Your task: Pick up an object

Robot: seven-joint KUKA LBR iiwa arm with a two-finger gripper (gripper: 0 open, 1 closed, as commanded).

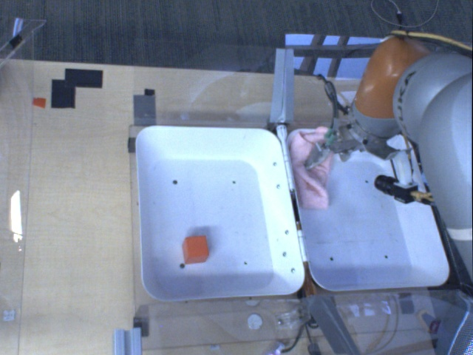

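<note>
Landmark for all positions: the divider (290, 191) where the two white bins are meeting.

The pink cloth (310, 172) is lying in the right bin (384, 272), bunched against the divider at the bin's far corner, its near end trailing along the divider toward the camera. Part of it seems to be riding up on the bin wall.

The gripper (323, 154) is sitting over the cloth's far half, just right of the divider, with the arm (414, 102) reaching in behind it. The fingers are pointing down into the folds; cloth appears to be lying between them, but they are small and dark here, so I cannot tell how far apart they are or whether anything is actually being pinched.

An orange block (196, 249) is resting in the left bin (170, 198), well left of the divider and near the front.

Handling judgement: the cloth is looking light, soft and limp. It will be sagging and draping when lifted, not slipping out like a hard part. Best hold is probably a raised fold in the bunched far half, taking several layers at once. Risk: snagging on the divider, or pinching only a thin edge.
</note>
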